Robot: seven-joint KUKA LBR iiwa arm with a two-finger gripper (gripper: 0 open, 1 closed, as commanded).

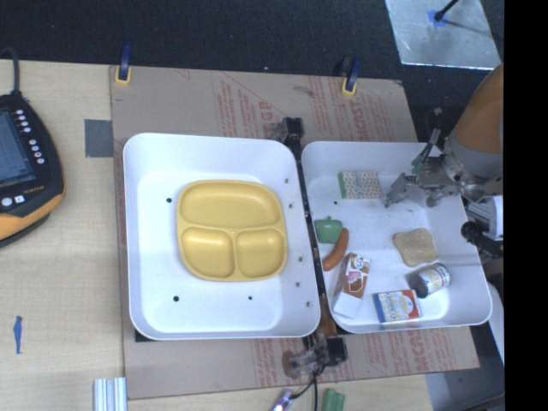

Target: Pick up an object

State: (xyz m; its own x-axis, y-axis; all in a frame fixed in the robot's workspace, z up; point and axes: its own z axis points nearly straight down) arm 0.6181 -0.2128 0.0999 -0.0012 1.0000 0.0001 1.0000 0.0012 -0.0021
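Left bin (141,229) holds a yellow divided plate (231,229) at its centre. In the right bin (479,315), a carrot (335,248) lies at 9 o'clock, a tan slice (415,246) near centre, a small can (429,278) and a carton (396,306) at 5 o'clock. The jaws (417,188), at 12 o'clock, stand wide and empty.

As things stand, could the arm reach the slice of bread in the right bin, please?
Probably yes. The slice of bread lies flat in the right bin, just below the gripper, with open floor around it; the small can sits apart from it.
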